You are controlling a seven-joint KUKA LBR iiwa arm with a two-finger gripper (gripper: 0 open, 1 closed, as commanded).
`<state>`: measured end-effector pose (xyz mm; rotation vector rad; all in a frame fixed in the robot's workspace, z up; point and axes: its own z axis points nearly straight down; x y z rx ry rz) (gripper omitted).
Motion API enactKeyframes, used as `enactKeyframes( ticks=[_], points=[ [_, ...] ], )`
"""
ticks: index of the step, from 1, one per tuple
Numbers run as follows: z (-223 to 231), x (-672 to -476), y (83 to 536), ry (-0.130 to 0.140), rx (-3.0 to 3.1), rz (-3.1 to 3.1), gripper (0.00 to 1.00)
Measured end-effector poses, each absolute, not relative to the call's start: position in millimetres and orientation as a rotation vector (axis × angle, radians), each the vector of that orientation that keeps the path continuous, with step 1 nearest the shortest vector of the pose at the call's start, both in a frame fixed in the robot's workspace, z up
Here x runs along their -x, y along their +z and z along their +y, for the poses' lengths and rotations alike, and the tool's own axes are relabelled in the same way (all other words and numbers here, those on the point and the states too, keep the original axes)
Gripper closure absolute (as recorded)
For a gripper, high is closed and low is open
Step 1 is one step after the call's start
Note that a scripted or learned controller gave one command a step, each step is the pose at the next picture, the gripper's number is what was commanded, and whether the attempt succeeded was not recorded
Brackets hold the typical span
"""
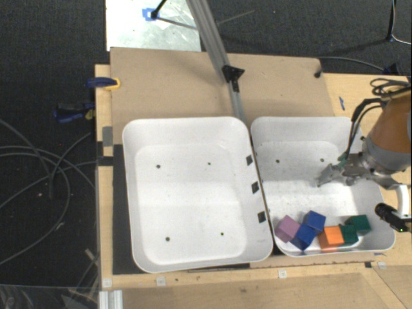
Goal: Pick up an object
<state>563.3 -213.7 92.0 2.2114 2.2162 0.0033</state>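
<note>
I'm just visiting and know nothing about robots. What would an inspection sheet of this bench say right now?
Surface: brown bench bearing a left white bin and a right white bin side by side.
Job's things: purple block, blue blocks, orange block and green blocks clustered at the right bin's near edge.
Clutter: nothing seen.
Grippers: gripper over the right bin, apart from the blocks; its state is unclear.
Cables: black cables on the floor.
Surroundings: dark carpet, blue clamps at the bench's left edge, a metal pole.
</note>
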Motion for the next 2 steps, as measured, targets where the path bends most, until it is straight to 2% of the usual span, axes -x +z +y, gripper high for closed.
enactKeyframes(
  ticks=[1, 2],
  points=[
    [-177, -580.5, 91, 0.003, -2.21, 2.228, 0.0],
    [-96, -643.5, 92, 0.013, -2.203, 2.235, 0.0]
  ],
)
